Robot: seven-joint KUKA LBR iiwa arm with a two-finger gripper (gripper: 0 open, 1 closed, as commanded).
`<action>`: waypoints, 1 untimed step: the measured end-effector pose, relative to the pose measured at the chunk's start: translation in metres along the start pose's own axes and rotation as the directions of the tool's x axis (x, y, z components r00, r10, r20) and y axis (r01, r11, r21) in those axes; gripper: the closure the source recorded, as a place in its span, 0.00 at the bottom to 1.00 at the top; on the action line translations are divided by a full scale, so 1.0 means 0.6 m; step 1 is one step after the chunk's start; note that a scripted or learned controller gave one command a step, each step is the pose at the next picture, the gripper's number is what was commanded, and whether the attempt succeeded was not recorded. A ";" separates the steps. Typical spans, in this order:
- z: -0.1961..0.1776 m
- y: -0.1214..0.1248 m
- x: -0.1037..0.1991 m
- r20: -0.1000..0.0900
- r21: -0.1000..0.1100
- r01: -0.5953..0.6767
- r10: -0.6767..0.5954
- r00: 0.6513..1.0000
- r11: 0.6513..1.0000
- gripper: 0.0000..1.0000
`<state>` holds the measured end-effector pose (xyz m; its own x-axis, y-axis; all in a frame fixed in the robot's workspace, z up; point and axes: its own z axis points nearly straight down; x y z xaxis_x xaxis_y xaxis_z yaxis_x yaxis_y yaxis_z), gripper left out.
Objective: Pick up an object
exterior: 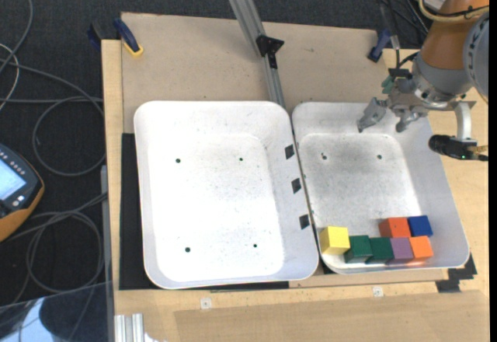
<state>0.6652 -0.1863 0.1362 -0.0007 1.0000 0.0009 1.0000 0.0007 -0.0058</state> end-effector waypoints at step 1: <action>-0.026 0.004 0.000 0.002 -0.008 0.001 -0.001 1.000 1.000 1.00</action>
<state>0.6675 -0.1863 0.1516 -0.0018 1.0000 -0.0008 1.0000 0.0018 0.0025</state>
